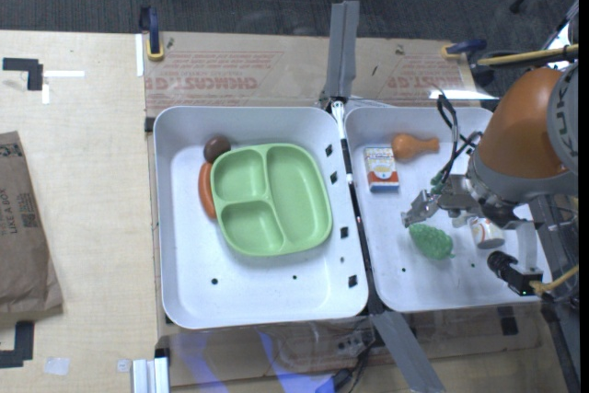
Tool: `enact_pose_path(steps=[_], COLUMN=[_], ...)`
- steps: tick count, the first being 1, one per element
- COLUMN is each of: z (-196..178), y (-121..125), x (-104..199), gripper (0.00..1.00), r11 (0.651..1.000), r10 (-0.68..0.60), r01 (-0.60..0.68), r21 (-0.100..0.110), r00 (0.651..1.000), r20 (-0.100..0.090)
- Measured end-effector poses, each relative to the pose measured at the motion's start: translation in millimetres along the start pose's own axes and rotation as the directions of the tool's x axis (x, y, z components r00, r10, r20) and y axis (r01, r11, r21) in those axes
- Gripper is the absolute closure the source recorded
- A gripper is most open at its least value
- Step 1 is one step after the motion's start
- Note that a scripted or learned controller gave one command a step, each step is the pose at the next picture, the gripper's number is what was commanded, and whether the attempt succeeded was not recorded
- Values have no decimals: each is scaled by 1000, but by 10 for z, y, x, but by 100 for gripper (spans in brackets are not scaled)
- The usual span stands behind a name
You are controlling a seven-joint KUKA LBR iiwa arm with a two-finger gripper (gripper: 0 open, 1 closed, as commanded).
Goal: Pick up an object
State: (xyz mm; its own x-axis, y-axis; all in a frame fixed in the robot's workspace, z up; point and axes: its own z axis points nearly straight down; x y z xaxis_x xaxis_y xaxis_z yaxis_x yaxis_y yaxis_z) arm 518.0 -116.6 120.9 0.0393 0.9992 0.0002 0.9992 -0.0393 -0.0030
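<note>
In the right bin [396,285] a green knobbly object [432,241] lies near the middle. My gripper [420,211] hangs just above its upper left edge, and I see nothing held in it. Farther back in the same bin lie a small white and orange box [381,169] and an orange drumstick-shaped toy [414,145]. The arm's orange band [525,124] and grey wrist cover the bin's right side.
The left bin [184,281] holds a green divided plate [272,197], with a brown round piece [217,148] and an orange sausage shape [206,190] against its left rim. A divider rail [350,198] runs between the bins. A brown paper bag [23,225] lies far left on the bench.
</note>
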Motion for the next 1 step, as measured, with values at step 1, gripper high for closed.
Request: enact_pose_path(steps=[1], z=[302], y=[237], x=[126], gripper=[0], r11=[995], r10=[100], r01=[-100], r21=[0], r00=[995], r20=[0])
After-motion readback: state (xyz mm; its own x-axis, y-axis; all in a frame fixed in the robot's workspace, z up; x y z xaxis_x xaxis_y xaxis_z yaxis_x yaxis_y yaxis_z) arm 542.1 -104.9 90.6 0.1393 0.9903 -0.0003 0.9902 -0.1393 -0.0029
